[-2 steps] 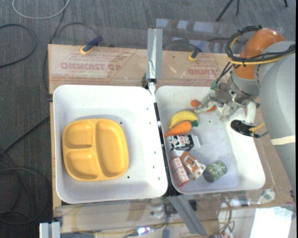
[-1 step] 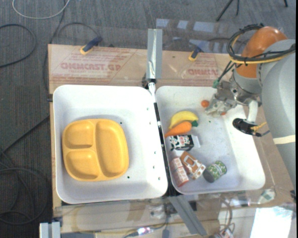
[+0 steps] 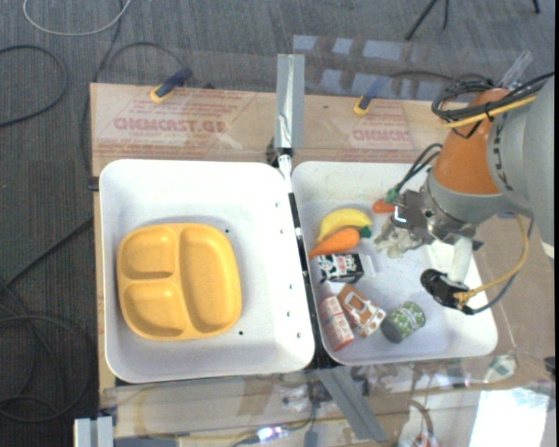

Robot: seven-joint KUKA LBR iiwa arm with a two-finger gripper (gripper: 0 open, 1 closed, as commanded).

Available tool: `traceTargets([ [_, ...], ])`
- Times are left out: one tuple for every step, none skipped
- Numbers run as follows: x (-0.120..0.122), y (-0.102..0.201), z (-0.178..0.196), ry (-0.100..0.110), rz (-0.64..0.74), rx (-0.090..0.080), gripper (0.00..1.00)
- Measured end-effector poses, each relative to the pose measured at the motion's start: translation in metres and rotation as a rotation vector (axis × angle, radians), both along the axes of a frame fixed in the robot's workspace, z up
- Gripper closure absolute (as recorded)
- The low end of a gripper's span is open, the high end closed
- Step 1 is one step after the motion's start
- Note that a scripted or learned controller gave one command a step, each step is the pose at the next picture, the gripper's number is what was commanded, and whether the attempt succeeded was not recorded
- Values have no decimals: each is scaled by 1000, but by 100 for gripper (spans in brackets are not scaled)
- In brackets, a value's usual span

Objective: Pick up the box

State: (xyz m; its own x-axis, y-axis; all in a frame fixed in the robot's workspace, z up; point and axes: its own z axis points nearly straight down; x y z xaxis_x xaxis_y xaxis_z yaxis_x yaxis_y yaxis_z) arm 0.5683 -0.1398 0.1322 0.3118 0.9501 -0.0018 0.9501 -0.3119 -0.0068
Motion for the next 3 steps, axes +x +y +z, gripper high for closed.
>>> traceTargets([
  [7, 29, -44, -9, -443, -5, 100],
  [5, 48, 48, 1, -554, -8, 100],
  [-33, -24, 9, 3, -608, -7, 100],
])
